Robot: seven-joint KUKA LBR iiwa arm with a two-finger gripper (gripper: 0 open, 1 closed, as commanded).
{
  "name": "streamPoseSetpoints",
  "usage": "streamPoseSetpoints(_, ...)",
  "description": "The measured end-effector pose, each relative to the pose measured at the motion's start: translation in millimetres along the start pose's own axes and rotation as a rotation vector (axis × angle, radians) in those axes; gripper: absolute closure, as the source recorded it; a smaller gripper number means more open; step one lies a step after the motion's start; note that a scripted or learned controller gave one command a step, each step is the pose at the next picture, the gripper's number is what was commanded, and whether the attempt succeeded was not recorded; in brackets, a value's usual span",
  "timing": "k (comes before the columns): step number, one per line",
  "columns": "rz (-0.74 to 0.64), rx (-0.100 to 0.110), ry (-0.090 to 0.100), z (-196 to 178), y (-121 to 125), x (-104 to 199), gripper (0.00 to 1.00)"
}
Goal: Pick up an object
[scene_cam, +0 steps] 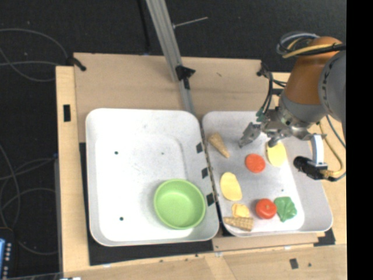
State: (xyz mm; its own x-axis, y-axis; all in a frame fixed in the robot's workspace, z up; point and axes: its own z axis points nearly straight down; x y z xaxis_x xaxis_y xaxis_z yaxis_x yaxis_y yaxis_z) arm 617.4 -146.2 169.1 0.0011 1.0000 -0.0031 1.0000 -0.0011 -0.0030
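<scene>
Gripper [260, 134] hovers over the far part of the right bin [315, 214], fingers spread apart with nothing between them, above and left of the small red-orange round piece [254, 163] and just left of the pale yellow piece [276, 154]. Other right-bin items: tan cone [219, 145] near the left wall, yellow oval piece [231, 186], small yellow block [240, 210] touching a waffle-textured piece [240, 223] at the near edge, red tomato [266, 208] touching a green leafy piece [285, 208]. Left bin [116, 133] holds a green bowl [179, 203] at its near right corner.
</scene>
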Motion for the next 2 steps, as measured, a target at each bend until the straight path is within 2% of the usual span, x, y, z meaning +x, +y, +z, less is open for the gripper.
streamPoseSetpoints(1, -0.003, 0.001, 0.000, 46, 1, 6, 0.00)
streamPoseSetpoints(2, 0.002, -0.006, -0.002, 67, 2, 4, 0.00)
